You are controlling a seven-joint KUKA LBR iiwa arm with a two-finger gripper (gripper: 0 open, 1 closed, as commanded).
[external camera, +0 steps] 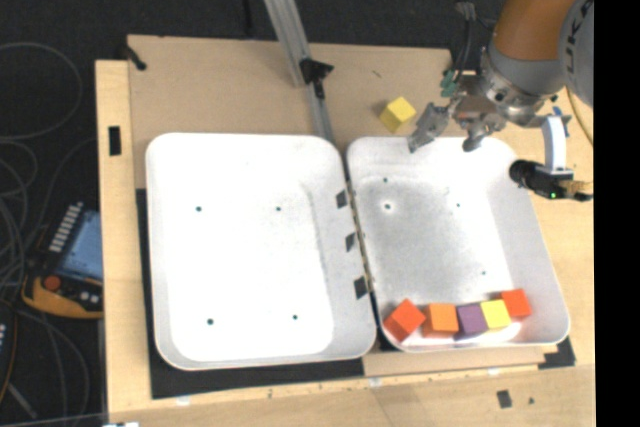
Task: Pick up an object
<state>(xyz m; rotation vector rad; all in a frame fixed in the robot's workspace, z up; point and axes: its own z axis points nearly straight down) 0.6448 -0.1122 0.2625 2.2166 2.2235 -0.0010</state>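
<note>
Camera view: yellow block [398, 113] just left of open, empty claw [446, 133].

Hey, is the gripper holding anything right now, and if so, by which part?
Nothing is held. The gripper hangs open over the right bin's far edge, with nothing between its fingers. The yellow cube lies apart on the bench.

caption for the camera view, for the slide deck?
Open gripper hovers over the right bin's far edge; yellow cube lies outside on the bench, five blocks line the near wall.
</note>
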